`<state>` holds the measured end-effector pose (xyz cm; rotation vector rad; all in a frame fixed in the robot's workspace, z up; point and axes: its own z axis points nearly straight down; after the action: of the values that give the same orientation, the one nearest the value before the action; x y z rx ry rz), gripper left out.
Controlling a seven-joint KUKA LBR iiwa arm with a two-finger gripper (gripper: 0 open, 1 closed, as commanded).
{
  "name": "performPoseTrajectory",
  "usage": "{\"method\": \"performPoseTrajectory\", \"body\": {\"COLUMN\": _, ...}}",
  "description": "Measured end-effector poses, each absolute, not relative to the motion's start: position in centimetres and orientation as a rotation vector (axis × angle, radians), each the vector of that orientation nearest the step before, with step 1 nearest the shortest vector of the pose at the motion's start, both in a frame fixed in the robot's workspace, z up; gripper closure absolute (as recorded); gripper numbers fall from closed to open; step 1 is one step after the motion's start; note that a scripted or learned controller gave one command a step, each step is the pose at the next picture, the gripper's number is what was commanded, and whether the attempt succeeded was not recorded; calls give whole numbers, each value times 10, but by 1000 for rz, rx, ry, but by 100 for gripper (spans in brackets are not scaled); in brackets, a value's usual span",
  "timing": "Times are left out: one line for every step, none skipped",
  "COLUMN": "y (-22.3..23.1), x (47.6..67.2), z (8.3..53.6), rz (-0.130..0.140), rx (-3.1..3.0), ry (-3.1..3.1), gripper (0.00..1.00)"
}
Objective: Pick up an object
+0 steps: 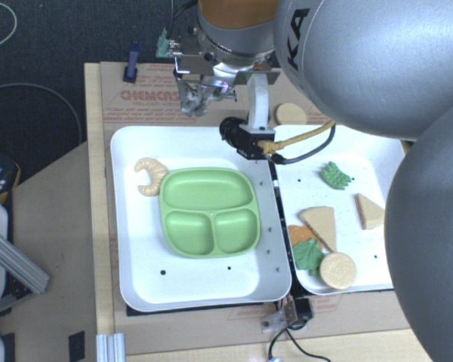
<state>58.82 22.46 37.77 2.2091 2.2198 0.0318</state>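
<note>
My gripper (197,101) hangs over the brown bench just beyond the far edge of the left bin (136,262), with nothing seen in it. In that bin lie a green divided plate (208,210) and a beige croissant (151,174) at the plate's far left. The right bin (379,256) holds a green leafy piece (335,176), two tan wedges (369,210) (321,222), a round beige disc (337,270), a green lettuce piece (308,255) and an orange piece (297,234). The big grey arm hides the right bin's far side.
Another round beige disc (291,114) shows by the far edge of the right bin, under the arm. A blue clip (131,63) sits at the bench's far left corner. Grey rails (15,266) stand off the bench to the left.
</note>
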Motion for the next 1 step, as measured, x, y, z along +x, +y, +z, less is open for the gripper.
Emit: {"method": "performPoseTrajectory", "body": {"y": 224, "x": 502, "z": 273, "rz": -13, "rx": 2227, "ry": 2224, "gripper": 100}}
